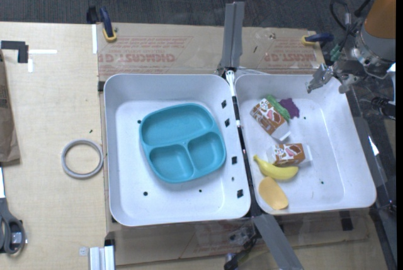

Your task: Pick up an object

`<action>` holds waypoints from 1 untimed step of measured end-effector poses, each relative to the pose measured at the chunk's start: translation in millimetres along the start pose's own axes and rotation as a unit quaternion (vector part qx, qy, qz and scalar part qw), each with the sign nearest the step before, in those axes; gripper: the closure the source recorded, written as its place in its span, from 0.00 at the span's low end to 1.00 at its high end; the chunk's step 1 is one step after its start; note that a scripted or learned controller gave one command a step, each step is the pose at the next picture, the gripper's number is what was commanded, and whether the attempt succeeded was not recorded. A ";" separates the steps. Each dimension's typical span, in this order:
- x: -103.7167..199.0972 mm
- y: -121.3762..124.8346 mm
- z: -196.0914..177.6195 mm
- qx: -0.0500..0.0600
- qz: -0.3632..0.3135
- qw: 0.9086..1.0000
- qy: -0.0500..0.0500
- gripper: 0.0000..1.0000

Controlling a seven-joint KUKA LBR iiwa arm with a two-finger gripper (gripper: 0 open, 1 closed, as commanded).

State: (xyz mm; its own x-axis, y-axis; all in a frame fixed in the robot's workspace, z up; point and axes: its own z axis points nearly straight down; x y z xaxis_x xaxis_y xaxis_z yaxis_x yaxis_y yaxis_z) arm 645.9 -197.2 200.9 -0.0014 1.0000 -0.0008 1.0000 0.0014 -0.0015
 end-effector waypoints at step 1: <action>46.2 -2.4 90.6 0.000 -0.006 1.000 0.000 0.00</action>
State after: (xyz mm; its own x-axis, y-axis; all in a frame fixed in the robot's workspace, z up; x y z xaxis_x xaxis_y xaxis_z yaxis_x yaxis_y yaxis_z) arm 643.2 -151.1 110.2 -0.0124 0.9999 -0.0003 0.9999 0.0124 -0.0009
